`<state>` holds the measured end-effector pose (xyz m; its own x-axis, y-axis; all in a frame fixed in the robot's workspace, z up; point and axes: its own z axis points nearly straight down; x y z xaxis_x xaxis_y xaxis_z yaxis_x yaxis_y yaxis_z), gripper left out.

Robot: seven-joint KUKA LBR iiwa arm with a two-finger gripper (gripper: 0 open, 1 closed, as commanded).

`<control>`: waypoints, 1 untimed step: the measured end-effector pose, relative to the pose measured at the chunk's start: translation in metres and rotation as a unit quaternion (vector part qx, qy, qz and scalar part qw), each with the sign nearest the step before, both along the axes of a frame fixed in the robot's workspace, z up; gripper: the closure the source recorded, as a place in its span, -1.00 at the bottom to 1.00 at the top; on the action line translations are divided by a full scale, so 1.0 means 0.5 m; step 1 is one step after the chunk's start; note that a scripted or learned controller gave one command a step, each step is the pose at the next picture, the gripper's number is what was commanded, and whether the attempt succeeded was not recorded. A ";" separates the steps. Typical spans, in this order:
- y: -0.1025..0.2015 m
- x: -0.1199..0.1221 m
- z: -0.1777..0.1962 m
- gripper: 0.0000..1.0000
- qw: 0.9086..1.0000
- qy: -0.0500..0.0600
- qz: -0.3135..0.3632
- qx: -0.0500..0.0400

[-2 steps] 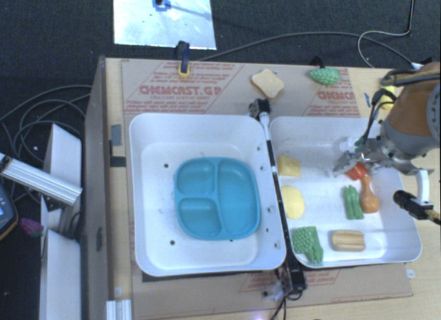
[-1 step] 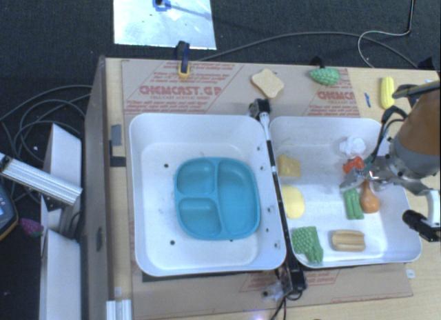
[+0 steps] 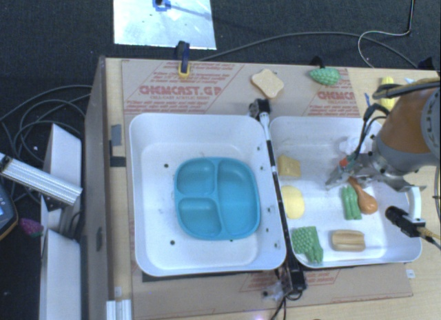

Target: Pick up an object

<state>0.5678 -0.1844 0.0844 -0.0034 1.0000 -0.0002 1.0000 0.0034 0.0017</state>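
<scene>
The right bin [image 3: 310, 129] holds several toy foods: a yellow cheese wedge [image 3: 289, 167], a pale yellow round piece [image 3: 293, 202], a bumpy green vegetable [image 3: 307, 243], a tan bun [image 3: 347, 241], a green pod [image 3: 351, 203] and an orange drumstick [image 3: 364, 198]. My gripper [image 3: 346, 170] hangs low over the middle of this bin, just above and left of the drumstick and pod. The wrist hides its tip, and nothing shows held in it. The arm [image 3: 408, 132] comes in from the right.
A blue divided plate [image 3: 216, 198] lies in the left bin [image 3: 158, 139]. Behind the bins on the cardboard lie a bread slice [image 3: 267, 83], a green toy [image 3: 325, 75] and a yellow toy [image 3: 387, 84]. A yellow clamp [image 3: 183, 61] stands at the back edge.
</scene>
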 end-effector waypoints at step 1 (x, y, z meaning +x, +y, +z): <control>-0.044 0.174 0.002 -1.00 1.000 -0.001 0.000 -0.001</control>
<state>0.6550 -0.2065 0.0854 -0.0039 1.0000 -0.0016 1.0000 0.0039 0.0040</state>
